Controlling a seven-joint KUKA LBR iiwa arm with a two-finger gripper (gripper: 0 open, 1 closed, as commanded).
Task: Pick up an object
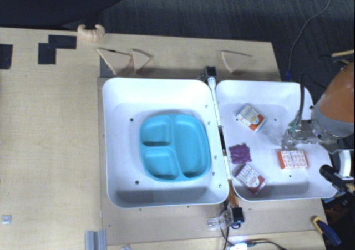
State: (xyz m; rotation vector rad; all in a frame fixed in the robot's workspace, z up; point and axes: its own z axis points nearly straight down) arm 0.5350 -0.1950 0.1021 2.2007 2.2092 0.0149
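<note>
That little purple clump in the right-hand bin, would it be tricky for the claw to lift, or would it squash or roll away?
The purple clump looks irregular and crumpled, so it is probably soft and may squash rather than crack. It seems small and low, so likely light. With no round shape, it should not roll on the right bin floor, though a push might slide it.

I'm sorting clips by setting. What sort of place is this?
Probably a robotics lab bench set up for pick tests: two white bins sit side by side on a wooden bench, small items lie in the right one, and an arm reaches in, with cables trailing.
</note>
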